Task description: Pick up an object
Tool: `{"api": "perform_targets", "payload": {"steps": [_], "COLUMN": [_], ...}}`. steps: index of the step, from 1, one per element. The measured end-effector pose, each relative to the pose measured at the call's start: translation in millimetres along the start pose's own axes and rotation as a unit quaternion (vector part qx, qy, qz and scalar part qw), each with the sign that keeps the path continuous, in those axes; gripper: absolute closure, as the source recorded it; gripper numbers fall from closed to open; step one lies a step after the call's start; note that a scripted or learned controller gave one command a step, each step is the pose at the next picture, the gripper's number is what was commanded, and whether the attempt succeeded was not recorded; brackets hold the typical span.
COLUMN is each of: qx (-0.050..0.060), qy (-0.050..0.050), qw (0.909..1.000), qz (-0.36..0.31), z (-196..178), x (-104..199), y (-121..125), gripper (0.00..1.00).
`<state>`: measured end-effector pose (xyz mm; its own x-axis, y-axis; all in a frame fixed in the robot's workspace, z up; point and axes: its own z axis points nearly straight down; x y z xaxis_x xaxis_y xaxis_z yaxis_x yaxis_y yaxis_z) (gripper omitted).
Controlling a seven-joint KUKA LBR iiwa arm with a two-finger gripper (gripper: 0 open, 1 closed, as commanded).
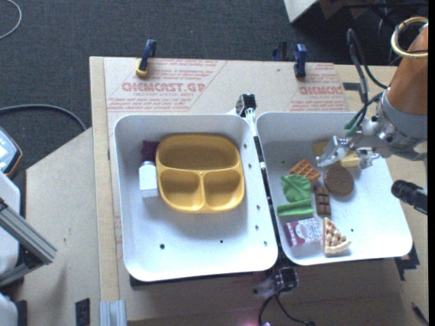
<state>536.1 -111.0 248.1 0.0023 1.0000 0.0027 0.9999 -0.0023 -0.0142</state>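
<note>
arm: reaching from right (orange band up); gripper [334,153]: lowered

Even, soft overhead light; my white bins [197,257] glare slightly, shadows stay faint, and the frame looks grainy, softest toward its corners.

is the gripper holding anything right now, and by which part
Cannot be told. The gripper hangs low in the right bin, just above the waffle and brown cookie, with nothing visibly between its fingers.
</note>
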Motion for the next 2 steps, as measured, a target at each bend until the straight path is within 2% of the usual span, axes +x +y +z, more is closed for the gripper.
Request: {"api": "perform_targets", "payload": {"steps": [1, 2], "qx": [-0.006, -0.003], "qy": [-0.001, 0.000], "qw": [1.0000, 1.0000], "qz": [-0.001, -0.001], "z": [-6, 51], "x": [0, 10], "y": [2, 0], "gripper": [0.00, 0.00]}}
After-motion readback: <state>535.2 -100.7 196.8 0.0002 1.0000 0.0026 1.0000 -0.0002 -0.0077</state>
